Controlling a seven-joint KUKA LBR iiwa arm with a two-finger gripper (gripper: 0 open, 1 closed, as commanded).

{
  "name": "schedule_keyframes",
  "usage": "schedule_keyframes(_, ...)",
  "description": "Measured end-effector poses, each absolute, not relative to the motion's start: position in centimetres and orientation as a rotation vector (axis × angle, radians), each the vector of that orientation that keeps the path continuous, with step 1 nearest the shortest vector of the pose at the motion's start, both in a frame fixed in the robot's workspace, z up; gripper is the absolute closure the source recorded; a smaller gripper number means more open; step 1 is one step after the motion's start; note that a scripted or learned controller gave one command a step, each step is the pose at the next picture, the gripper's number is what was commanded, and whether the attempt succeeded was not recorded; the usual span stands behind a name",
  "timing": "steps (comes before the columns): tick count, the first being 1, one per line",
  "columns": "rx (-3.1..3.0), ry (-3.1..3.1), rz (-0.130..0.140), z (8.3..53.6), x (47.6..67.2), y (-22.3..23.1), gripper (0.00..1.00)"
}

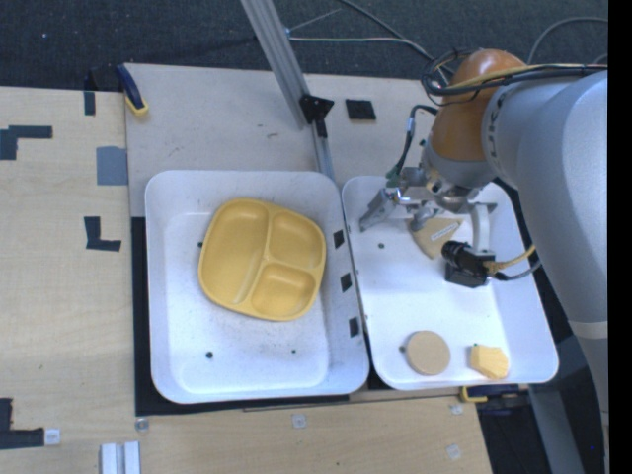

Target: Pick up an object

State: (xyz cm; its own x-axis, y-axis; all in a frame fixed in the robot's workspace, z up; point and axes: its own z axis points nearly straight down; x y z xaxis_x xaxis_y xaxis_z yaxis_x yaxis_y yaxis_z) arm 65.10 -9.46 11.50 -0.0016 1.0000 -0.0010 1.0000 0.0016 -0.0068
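My gripper [376,211] hangs over the upper left part of the right bin [390,294], reaching in from the right below the orange wrist band. A pale beige wedge-shaped object [437,234] lies just under and to the right of the gripper body, partly hidden by it. A round tan disc [428,353] rests near the bin's front edge. A small yellow chunk [490,361] sits to the right of the disc. Nothing shows between the gripper's tips.
The left bin [173,294] holds a yellow divided plate [263,259]. A slanted metal bar [281,52] runs down to a black bracket at the back between the bins. Cables loop behind the arm, and a black connector [464,264] hangs off the wrist.
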Motion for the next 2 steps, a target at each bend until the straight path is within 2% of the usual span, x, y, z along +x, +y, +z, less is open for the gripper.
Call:
schedule_keyframes(1,-2.218,-2.224,0.004,12.9,65.2,-9.4,1.00)
schedule_keyframes(2,-2.222,-2.226,-0.003,17.5,66.1,-9.4,1.00)
